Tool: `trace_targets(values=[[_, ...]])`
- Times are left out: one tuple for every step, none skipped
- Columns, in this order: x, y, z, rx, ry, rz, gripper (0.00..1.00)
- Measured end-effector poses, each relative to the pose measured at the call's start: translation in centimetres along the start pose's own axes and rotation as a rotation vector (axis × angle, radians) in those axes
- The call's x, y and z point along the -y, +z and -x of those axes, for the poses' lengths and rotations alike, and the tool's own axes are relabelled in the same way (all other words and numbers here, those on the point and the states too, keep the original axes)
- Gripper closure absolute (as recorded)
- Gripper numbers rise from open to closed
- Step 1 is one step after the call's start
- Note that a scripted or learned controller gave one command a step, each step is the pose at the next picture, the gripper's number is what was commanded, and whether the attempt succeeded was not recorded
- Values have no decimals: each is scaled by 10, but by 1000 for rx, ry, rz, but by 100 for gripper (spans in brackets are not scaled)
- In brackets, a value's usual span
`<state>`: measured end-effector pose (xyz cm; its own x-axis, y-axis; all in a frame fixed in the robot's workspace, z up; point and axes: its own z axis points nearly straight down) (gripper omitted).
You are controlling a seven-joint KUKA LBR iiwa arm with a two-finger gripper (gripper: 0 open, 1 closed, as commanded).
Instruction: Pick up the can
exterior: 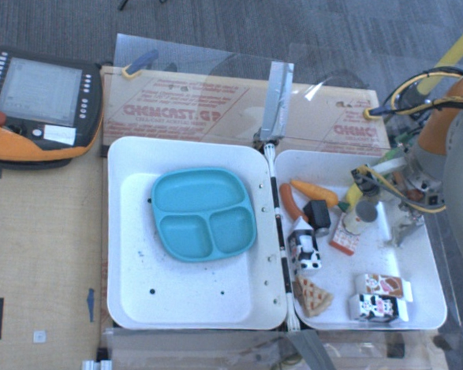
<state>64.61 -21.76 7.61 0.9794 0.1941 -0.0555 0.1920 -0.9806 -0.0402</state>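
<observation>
- Cardboard-brown bench [38, 230] carries two shallow white bins side by side; grey carpet lies beyond, and a teach pendant [35, 107] sits at the far left.
- Nearest us in the right bin [429, 305] lie a cow-patterned milk carton [379, 308] with a small printed box [384, 286] just behind it, and a toy pizza slice [312, 295] close to the divider.
- Further in, a black-and-white cow-print object [306, 250] stands by the divider, a dark block [318, 215] just beyond it, and a flat red-and-white packet [344, 242] to its right.
- We take the small grey upright cylinder with a pale lower part [359, 216], touching the packet's far edge, to be the can; the picture is too coarse for us to be sure.
- Two toy carrots [313, 191] lie beyond it, towards the far rim.
- Over in the left bin [121, 291] rests a teal three-part plate [204, 214], well apart from the work.
- Our claw [406, 228] hangs over the right bin, near the can's right side and apart from it. We see metal fingers pointing down with nothing between them, but we cannot tell how wide they stand.
- To do this step well, we would centre the claw straight above the can, fingers spanning its round body, and come down vertically.
- We judge the packet and dark block the main hazards: a slanted approach could nudge the can over or catch the packet instead.
</observation>
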Motion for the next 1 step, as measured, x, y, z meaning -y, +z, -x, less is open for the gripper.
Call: trace_targets(values=[[0, 0, -1, 2, 0, -1, 0]])
